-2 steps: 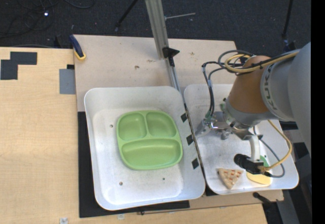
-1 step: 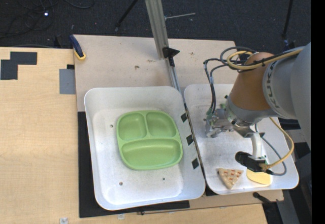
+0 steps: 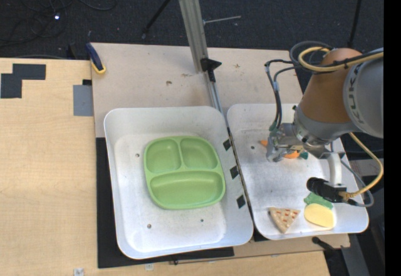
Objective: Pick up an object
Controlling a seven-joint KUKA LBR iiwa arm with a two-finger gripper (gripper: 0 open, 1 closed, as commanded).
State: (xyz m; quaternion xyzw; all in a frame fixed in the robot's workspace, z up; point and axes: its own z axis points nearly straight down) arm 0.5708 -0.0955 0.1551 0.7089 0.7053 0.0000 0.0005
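My gripper (image 3: 276, 154) is down in the right bin (image 3: 263, 206), near its upper middle. A small orange object (image 3: 290, 156) lies right under and beside it, with an orange bit (image 3: 264, 142) showing on the gripper's left; the gripper hides most of it. A pizza-slice toy (image 3: 283, 218) lies near the bin's front edge. To its right sits a yellow piece with a green top (image 3: 319, 214). Whether the orange object is between the jaws is hidden.
The left bin (image 3: 125, 218) holds a green divided plate (image 3: 184, 171) at its centre. A metal post (image 3: 195, 30) rises behind the bins. The arm's orange band (image 3: 326, 90) and grey wrist hang over the right bin's far right side.
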